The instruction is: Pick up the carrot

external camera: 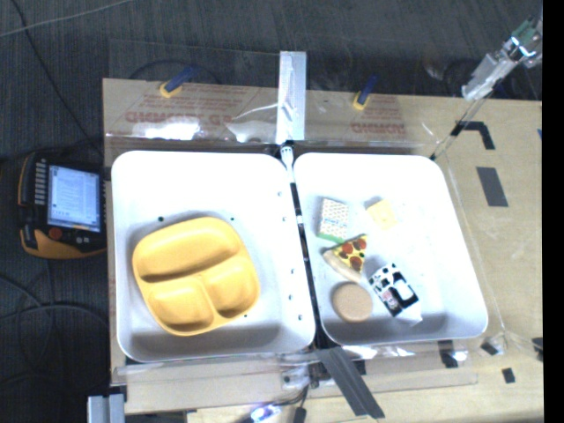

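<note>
Tool [520,47] sits at the table's far right corner, grip state indeterminate; pizza slice [346,256] lies well left and nearer.

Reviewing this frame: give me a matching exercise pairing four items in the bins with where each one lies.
Things:
1. yellow tray
2. pizza slice
3. round cookie
4. black-and-white carton

Places:
A. right bin, near front edge
B. left bin
C. right bin, right of the cookie
D. right bin, just below the green-edged packet

Pairs: 1-B, 2-D, 3-A, 4-C
</note>
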